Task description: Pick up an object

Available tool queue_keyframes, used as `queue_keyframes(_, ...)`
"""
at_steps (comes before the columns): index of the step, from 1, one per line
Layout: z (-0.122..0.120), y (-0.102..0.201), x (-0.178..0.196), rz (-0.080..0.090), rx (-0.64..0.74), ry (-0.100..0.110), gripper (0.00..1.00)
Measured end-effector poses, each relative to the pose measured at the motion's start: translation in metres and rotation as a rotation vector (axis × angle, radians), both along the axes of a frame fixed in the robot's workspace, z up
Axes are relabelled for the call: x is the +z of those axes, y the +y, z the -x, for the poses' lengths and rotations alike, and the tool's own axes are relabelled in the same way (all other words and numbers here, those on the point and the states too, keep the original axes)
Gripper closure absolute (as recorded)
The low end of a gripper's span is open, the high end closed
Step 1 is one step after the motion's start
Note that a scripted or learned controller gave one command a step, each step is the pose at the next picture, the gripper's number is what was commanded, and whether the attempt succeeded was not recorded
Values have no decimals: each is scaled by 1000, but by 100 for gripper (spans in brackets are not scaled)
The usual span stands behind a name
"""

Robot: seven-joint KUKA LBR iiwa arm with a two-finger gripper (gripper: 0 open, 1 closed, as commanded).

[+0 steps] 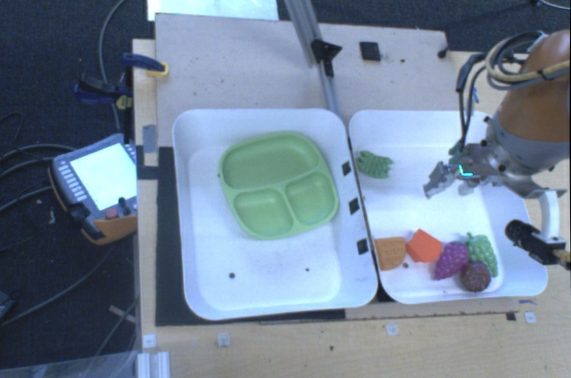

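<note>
- Gripper (442,181): positioned over the right bin (406,134); the finger state cannot be determined.
- Green toy vegetable (375,163): lies apart, near the right bin's upper left corner.
- Along the right bin's front edge: orange slice (389,252), orange-red block (426,246), purple grapes (451,259), green grapes (483,250), dark red fruit (475,277).
- Left bin (205,278): contains a green divided plate (277,183).

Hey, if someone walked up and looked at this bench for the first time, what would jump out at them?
Probably the green divided plate, lying alone in the left bin. Next, the cluster of toy food along the near edge of the right bin: an orange block, purple grapes and green grapes. The end effector hangs above that bin, with a small green toy to its left.
</note>
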State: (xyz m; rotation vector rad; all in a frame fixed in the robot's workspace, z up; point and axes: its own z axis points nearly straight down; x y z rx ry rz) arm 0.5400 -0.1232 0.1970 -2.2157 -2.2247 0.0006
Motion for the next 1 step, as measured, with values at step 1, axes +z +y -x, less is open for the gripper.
queue_keyframes(1,-1,0,1,0,0,-3,0)
